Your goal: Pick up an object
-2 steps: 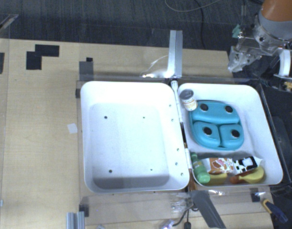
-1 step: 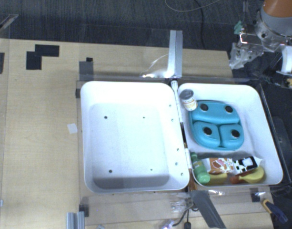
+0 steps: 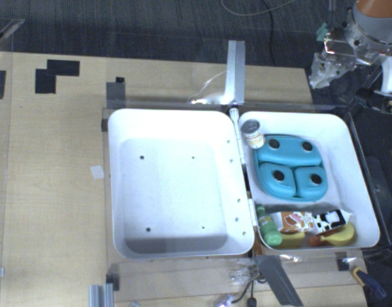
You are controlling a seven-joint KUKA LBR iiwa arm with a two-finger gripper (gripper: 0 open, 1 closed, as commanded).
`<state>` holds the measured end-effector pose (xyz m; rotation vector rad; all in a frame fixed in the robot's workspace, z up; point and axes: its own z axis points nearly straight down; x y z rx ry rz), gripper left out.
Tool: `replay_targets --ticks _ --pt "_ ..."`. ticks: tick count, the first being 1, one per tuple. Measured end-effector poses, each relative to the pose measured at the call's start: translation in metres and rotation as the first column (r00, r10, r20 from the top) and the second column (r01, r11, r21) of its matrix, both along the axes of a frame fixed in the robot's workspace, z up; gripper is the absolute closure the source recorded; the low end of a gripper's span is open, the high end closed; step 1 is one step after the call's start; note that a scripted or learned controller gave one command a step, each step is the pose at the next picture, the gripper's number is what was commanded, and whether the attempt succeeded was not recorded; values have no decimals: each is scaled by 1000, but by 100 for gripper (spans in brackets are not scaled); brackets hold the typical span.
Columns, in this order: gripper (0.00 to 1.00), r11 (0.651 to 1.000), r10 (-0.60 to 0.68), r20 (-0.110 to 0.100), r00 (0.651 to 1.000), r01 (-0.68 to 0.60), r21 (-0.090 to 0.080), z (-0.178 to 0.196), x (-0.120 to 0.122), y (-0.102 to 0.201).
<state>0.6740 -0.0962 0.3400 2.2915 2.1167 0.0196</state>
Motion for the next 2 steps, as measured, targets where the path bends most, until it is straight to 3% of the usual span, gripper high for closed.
replay_targets --ticks 1,2 --pt "100 1000 6 6 1000 -6 -2 13 1 1" --pt "100 982 -191 -20 981 191 7 -23 -5 -43"
